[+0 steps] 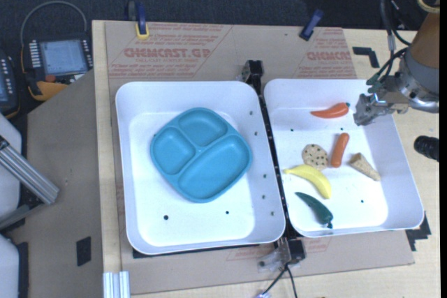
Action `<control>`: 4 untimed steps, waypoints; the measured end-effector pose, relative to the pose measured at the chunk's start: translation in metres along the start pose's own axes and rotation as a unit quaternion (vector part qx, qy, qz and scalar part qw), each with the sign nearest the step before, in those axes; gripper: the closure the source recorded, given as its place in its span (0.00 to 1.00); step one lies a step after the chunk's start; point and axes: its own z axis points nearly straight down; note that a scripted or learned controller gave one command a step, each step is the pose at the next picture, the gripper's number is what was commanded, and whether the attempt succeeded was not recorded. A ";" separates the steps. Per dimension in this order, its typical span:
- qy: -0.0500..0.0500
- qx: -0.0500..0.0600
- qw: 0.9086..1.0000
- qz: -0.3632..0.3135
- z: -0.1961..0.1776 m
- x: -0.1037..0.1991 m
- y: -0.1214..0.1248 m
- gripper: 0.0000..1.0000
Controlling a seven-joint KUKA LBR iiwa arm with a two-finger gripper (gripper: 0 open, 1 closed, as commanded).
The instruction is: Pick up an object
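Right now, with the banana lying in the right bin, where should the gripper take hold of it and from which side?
Grip the banana at the middle of its curve, coming straight down from above. It lies flat, and I'd close the fingers across its narrow width. Mind the cookie touching or nearly touching its upper side and the green pepper just below; the mid-body looks to leave the most room. The gripper sits near the bin's far right.

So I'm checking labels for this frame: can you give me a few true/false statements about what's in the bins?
1. The blue plate lies in the left bin. True.
2. The banana lies on the plate. False: it is in the right bin.
3. The gripper is over the right bin, near the red pepper. True.
4. The sausage is green. False: it is orange-red; the green pepper is green.
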 end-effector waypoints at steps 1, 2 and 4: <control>0.001 0.003 1.000 -0.001 0.010 0.053 0.015 1.00; 0.002 0.002 1.000 -0.002 0.005 0.102 0.026 1.00; 0.002 0.003 1.000 -0.002 -0.002 0.204 0.029 1.00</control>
